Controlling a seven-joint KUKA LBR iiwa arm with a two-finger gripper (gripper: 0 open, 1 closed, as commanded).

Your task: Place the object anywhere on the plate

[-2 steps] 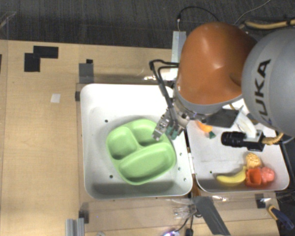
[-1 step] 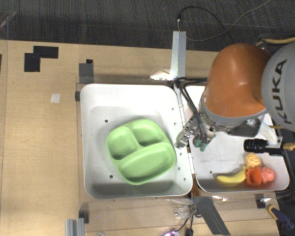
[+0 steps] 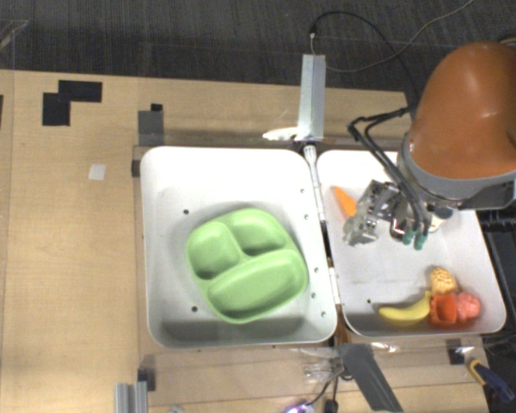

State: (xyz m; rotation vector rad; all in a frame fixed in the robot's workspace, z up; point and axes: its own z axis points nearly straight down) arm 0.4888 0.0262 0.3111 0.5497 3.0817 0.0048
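Green plate lies bare in the left bin; nothing placed yet. Hand hovers at carrot's four o'clock; its grip I cannot tell.

Single fixed camera above the bench, angled down, both white bins in frame

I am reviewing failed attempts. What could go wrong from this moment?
The gripper hangs close to the carrot and the divider, so it may graze the wall or push the carrot away. The banana, tomato and a yellow piece lie crowded together, so picking one might drag its neighbours.
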